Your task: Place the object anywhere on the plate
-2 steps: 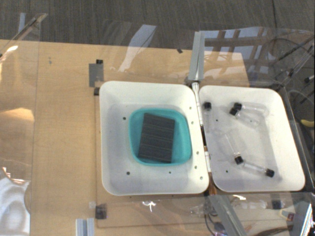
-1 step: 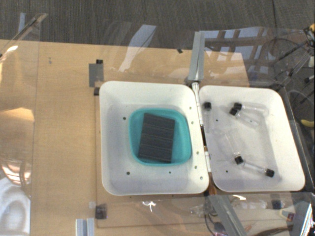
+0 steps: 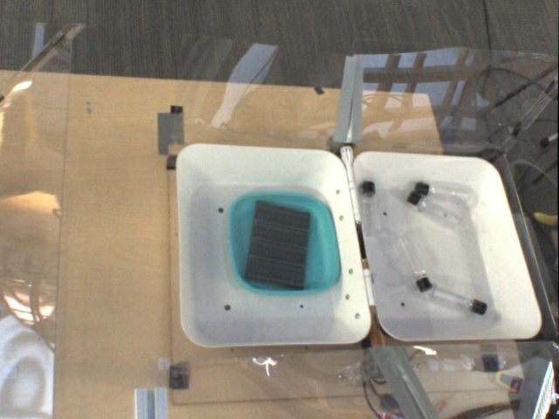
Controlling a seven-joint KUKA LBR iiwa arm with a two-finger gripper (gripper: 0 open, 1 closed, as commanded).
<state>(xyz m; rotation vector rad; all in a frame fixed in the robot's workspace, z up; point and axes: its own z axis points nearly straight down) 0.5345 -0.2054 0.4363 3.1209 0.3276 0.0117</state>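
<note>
1. You've got the dark ridged block (image 3: 279,246) lying flat on the teal plate (image 3: 327,260), left bin (image 3: 199,234).
2. Right bin (image 3: 489,308) holds clear vials (image 3: 449,298).
3. Gripper state: you can't tell.

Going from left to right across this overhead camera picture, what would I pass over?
Wooden bench → left white bin → teal plate bearing a dark ribbed block → right white bin with clear black-capped tubes.
</note>
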